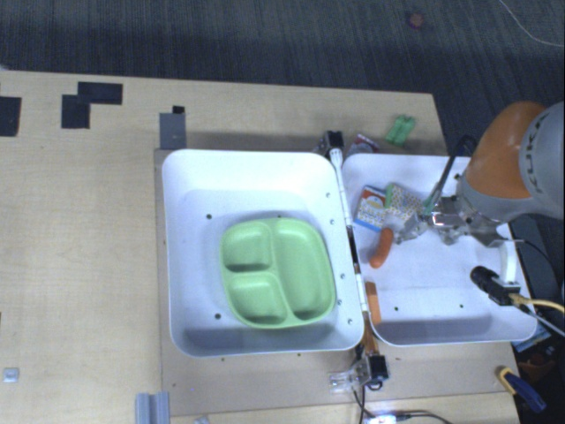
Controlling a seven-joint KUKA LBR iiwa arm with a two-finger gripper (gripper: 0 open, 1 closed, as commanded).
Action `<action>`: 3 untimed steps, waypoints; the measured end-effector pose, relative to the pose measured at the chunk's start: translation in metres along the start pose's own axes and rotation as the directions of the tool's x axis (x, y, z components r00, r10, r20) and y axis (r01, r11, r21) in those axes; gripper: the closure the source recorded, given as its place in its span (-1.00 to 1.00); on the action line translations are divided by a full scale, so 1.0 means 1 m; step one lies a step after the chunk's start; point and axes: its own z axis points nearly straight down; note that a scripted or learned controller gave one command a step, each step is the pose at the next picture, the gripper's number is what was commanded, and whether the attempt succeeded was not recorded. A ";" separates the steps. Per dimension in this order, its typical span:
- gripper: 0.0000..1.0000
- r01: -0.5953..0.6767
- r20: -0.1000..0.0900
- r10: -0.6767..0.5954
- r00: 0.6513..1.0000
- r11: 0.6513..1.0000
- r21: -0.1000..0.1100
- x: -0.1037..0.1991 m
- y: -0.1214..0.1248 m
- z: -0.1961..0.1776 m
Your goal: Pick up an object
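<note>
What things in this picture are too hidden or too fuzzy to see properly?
- Gripper fingers: blurred against the items in the right bin, so open or shut is unclear.
- Colourful packet: its print is too small to read.
- Speckled item: partly covered by the gripper, so its shape is unclear.
- Arm: cut off by the right edge.
- Green object behind the bins: too small to identify.

- Dark grey carpet floor [265, 25] spans the far side, beyond the claw.
- Light wooden bench top [79, 254] stretches away on the claw's far side, bearing black tape marks [88, 102].
</note>
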 end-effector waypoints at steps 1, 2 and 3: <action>-1.00 0.000 0.000 0.000 1.000 1.000 0.002 0.038 0.053 0.001; 1.00 0.003 0.000 -0.003 1.000 1.000 -0.002 0.038 0.054 -0.011; -1.00 0.003 0.000 -0.003 1.000 1.000 -0.002 0.038 0.054 -0.011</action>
